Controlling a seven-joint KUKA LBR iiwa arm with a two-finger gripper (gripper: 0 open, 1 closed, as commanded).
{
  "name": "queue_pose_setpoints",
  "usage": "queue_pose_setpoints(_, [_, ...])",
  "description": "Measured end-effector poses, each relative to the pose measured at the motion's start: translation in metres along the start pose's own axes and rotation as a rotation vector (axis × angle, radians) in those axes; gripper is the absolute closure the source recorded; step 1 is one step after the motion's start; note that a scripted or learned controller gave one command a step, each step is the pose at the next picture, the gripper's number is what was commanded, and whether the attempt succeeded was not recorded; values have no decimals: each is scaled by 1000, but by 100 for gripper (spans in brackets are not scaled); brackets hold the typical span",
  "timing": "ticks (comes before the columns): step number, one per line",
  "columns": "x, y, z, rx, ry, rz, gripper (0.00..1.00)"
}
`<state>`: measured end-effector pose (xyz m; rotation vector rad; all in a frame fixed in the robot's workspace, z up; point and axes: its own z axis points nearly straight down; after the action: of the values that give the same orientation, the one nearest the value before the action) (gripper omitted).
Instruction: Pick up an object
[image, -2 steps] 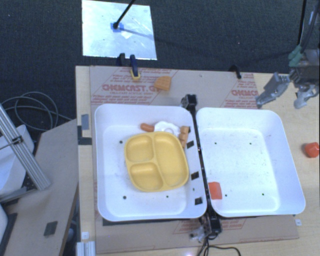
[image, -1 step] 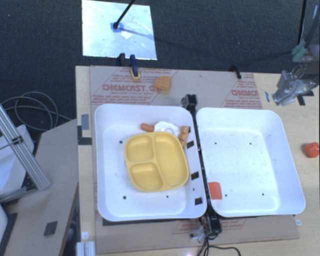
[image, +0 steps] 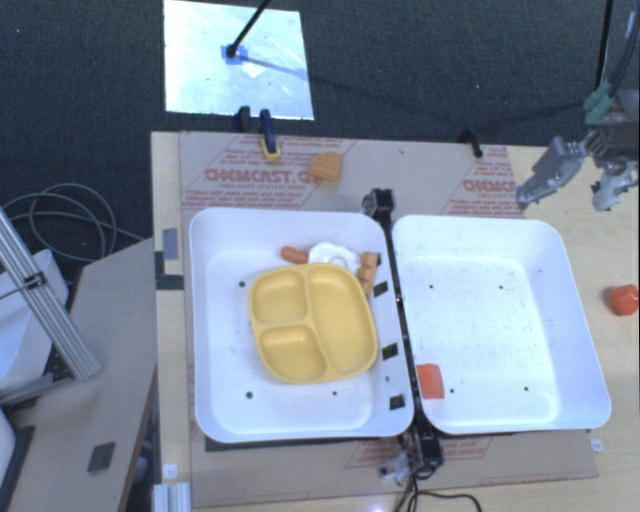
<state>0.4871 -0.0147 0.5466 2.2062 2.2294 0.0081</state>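
Orange block (image: 429, 380) — front-left corner of right bin (image: 575, 330), resting flat beside the wall. Likely light, rigid, slightly slick; best pinched across opposite flat sides. Gripper (image: 580, 183) — parked beyond bin's far-right corner, grasping nothing, fingers parted.

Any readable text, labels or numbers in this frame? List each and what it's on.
"CHEMCAST" in red, printed on the brown paper-faced sheet under the two white bins, upper left; smaller print beside it is too blurred to read.
"CHEMC...", same red print, upper right of that sheet, partly cut off by the right white bin.
Nothing else legible.
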Motion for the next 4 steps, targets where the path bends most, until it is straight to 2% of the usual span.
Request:
queue_pose_setpoints(1, [0,1,-12,-5,0,-5,100])
queue_pose_setpoints(2, [0,1,-11,-3,0,-5,0])
queue_pose_setpoints(3, [-1,1,-23,-8,0,-10,100])
queue_pose_setpoints(4, [0,1,-22,-6,0,-11,0])
